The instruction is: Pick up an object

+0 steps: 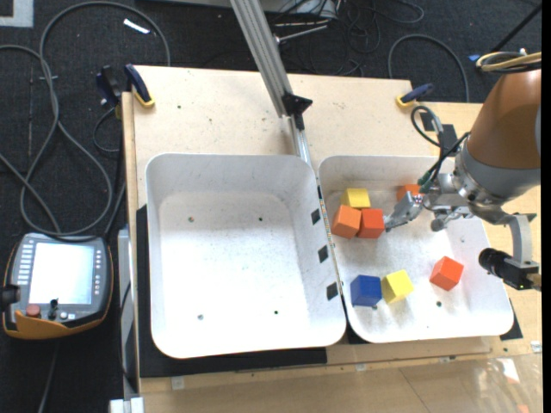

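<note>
Several coloured blocks lie in the right white bin (482,317). A yellow block (357,198), an orange block (346,221) and a red-orange block (372,223) cluster at its upper left. A blue block (366,290) and a second yellow block (397,285) sit near the front, with an orange-red block (446,273) to their right. My gripper (414,223) hangs over the middle of this bin, just right of the cluster, open with nothing between its fingers. A small orange piece (407,194) shows behind the gripper, partly hidden.
The left white bin (172,317) sits beside the right one, the two sharing a central wall. A slanted metal bar (263,46) runs from the back down to that wall. A teach pendant (56,282) lies on the floor at far left.
</note>
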Robot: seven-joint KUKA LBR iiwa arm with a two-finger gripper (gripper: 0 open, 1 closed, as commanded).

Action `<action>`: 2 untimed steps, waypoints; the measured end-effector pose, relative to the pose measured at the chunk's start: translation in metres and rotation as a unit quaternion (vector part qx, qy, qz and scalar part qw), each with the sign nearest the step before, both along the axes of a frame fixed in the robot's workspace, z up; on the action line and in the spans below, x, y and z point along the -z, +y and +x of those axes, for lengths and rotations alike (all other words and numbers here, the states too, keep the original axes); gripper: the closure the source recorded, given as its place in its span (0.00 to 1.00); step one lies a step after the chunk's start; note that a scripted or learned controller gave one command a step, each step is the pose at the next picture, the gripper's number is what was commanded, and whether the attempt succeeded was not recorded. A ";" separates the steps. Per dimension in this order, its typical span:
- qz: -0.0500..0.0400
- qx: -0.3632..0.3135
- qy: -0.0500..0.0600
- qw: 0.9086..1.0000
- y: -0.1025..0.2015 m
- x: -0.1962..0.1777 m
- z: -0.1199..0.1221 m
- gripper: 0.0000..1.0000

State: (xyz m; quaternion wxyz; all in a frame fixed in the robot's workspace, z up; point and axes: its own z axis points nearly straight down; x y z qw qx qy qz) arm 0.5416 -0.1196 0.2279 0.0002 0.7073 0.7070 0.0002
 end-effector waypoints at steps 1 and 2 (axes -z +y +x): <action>-0.001 -0.001 0.001 1.000 -0.029 0.070 0.058 0.00; 0.000 -0.001 -0.010 1.000 -0.015 0.110 0.084 0.00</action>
